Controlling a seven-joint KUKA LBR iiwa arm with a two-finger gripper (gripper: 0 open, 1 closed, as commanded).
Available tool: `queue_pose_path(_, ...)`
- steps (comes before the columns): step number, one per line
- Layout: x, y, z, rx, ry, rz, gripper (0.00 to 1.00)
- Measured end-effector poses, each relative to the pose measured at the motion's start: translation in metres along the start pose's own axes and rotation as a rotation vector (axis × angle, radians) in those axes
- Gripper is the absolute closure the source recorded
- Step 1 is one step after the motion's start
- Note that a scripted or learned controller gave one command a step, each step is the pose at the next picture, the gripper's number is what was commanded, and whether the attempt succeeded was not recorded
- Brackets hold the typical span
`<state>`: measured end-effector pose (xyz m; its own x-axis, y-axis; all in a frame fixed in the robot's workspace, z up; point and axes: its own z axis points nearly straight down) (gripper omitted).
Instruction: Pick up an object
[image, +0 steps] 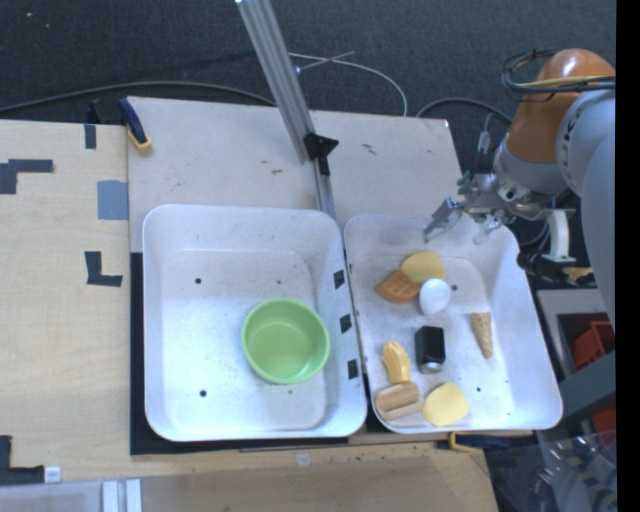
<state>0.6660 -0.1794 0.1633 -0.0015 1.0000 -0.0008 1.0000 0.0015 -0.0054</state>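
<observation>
From the camera view, the arm (560, 120) reaches in from the right and its gripper (462, 222) hangs over the far edge of the right bin (530, 330), its two fingers spread apart with nothing between them. Inside that bin, near its far middle, a yellow round piece (424, 266) sits touching a white egg-shaped object (435, 296), with an orange waffle-like piece (397, 288) just to their left. A black cylinder (430, 347) stands nearer, in the middle of the bin, and a tan cone (483, 333) lies to its right. Toward the near edge lie a yellow-orange toy (396, 361), a tan bread-like roll (398, 400) and a yellow lemon-like piece (446, 404), close together. The left bin (180, 250) holds a green bowl (286, 341), upright, toward its near right part.
</observation>
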Motion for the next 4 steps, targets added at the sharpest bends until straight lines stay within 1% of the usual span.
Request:
queue_pose_path(1, -0.008, -0.007, 0.056, 0.002, 0.000, 0.000, 0.00)
queue_pose_path(2, -0.006, -0.005, 0.073, -0.009, 0.002, 0.000, 0.00)
queue_pose_path(3, -0.006, -0.006, 0.064, -0.005, 0.000, -0.003, 1.00)
queue_pose_path(4, -0.012, -0.003, 0.018, -0.008, 0.000, 0.000, 1.00)
